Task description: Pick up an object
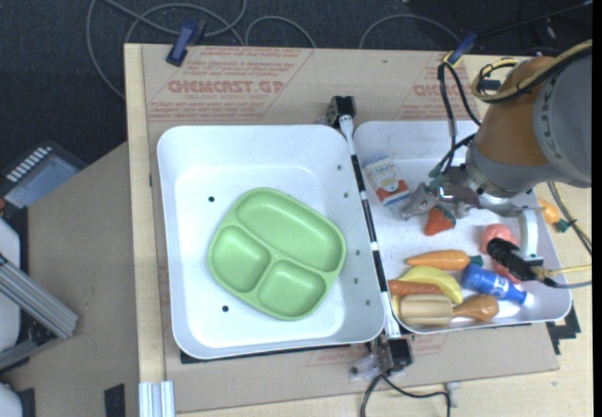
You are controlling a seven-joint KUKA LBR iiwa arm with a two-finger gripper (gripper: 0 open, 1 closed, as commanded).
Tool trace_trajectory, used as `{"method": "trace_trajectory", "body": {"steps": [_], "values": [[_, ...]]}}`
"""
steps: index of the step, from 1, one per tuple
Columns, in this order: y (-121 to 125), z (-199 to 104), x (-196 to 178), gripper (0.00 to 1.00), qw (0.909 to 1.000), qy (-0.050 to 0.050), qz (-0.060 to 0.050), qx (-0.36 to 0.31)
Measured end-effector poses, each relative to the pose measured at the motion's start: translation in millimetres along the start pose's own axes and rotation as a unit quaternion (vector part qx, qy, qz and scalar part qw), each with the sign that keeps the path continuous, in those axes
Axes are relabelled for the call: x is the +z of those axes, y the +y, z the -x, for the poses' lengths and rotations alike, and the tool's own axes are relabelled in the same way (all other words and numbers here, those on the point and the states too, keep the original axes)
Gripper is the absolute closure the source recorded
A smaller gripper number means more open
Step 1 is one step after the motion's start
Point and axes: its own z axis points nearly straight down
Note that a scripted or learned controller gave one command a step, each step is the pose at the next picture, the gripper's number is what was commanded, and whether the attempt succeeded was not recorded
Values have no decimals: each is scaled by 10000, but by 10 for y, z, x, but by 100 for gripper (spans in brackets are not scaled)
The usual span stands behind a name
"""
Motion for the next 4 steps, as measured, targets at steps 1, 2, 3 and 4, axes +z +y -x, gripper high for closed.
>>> {"method": "trace_trajectory", "body": {"steps": [1, 2, 3, 4], "values": [[4, 1, -101, 100, 10000, -5, 10, 0], [734, 706, -775, 100, 10000, -16, 26, -3], [731, 696, -763, 0, 10000, -10, 14, -6], [210, 749, 10, 0, 10000, -1, -7, 0]]}}
